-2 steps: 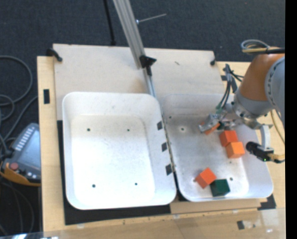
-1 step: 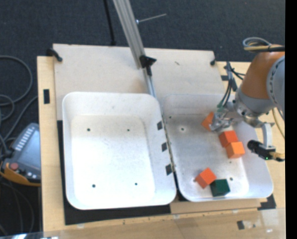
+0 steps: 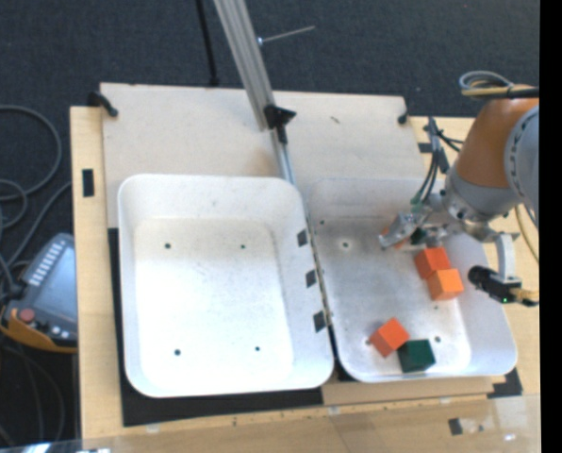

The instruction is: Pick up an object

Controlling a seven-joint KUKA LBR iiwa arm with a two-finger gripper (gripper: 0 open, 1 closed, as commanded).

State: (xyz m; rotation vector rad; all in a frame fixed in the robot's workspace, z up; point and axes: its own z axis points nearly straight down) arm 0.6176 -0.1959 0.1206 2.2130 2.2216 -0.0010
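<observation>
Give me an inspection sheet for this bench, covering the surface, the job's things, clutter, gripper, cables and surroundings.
Surface: wooden bench bearing a left white bin and a right white bin side by side.
Job's things: in the right bin, an elongated orange block, a small orange cube and a dark green cube touching it.
Clutter: nothing seen.
Gripper: gripper low over the right bin, beside the elongated orange block; grip state unclear.
Cables: wires along the arm's wrist; black cables coiled on the floor at left.
Surroundings: dark carpet, slanted aluminium pole, hand-held pendant at left.
</observation>
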